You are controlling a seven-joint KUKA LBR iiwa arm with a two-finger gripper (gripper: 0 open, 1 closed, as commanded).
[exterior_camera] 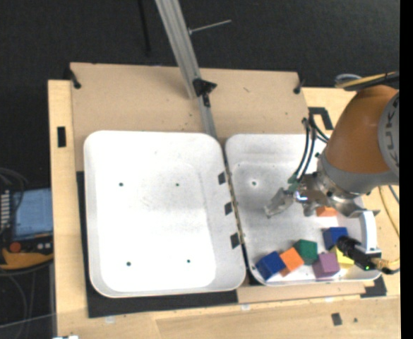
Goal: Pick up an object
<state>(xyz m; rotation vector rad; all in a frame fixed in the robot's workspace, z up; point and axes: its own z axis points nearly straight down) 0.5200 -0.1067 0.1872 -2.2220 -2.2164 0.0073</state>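
Blocks [306, 254] are what I am here for, and they sit bunched along the near edge of the right bin [262, 150], well apart from my gripper [277, 205]. The gripper hangs over the bare white floor in the middle of that bin, pointing toward the divide between the two bins. It looks like a small grey shape against the white, and I cannot tell whether my jaws are apart or together. No block touches it.

Just behind the gripper, toward my wrist, a small orange piece [326, 211] shows beside the grey housing. A little nearer the camera lies a dark blue block [335, 236], partly under my wrist. Along the near wall there is a row of blocks: a blue block [270, 265] closest to the divide, an orange block [291, 259] touching it, a green block [306, 249] just behind that, then a purple block [326, 265] with a yellow piece [344, 258] beside it.

My arm [365, 136] comes in from the right, with its wide orange band above the wrist and black cables running down beside it.

The left bin [93, 189] lies right beside the right one. Its white floor carries a few small dark dots. Both bins rest on a pale wooden bench [135, 90]. A grey metal rail [178, 34] slants down from the top of the view and ends at the far side of the divide. Off the bench at the far left sit a blue box [33, 214] and some loose cables [1, 288] on the dark floor.
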